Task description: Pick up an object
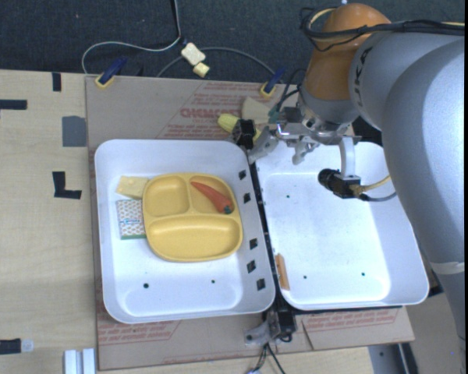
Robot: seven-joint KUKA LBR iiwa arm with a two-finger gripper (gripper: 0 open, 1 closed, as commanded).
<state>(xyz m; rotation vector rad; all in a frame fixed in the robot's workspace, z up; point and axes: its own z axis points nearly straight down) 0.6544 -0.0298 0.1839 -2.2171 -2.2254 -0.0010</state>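
The grey arm is reaching in from the right, its large link filling the upper right. The orange band is sitting above the wrist. The gripper is pointing down at the far edge, holding nothing visible between its fingers.

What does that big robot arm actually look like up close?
The arm is bulky, rounded and grey, with an orange band above the wrist. Its pincer is small, of bare metal, with a black part and thin cables alongside.

light: bright, even | shadows: soft | focus: slightly soft | glare: none
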